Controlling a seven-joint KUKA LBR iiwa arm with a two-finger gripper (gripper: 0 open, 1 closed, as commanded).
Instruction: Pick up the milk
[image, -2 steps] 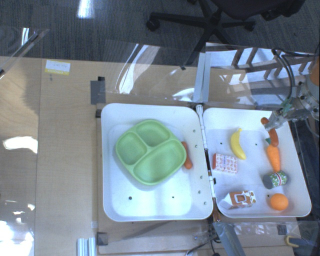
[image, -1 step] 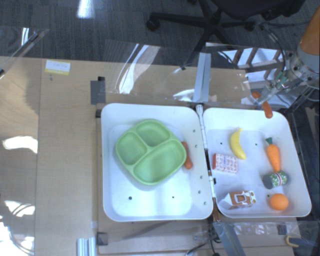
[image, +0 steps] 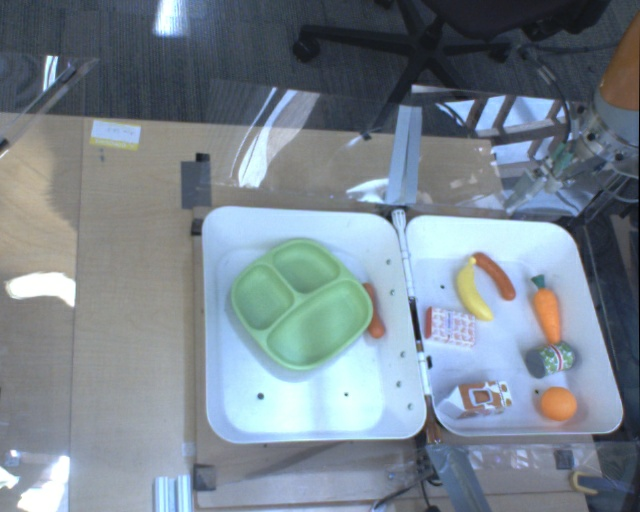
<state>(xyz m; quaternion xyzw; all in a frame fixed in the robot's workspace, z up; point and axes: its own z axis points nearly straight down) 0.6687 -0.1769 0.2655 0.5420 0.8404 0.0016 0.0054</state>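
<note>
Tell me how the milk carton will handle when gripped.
The milk carton lies on its side in the right bin, so its flat faces probably won't roll. It looks like a small toy, likely light. Smooth sides may slip.

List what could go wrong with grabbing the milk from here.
1. The milk carton lies on its side close to the right bin's front wall, so the fingers may strike the wall or slip off.
2. The orange sits just right of the carton; a slanted approach could knock it.
3. The gripper hangs beyond the bin's far edge, so the descent must pass the banana and carrot.
</note>
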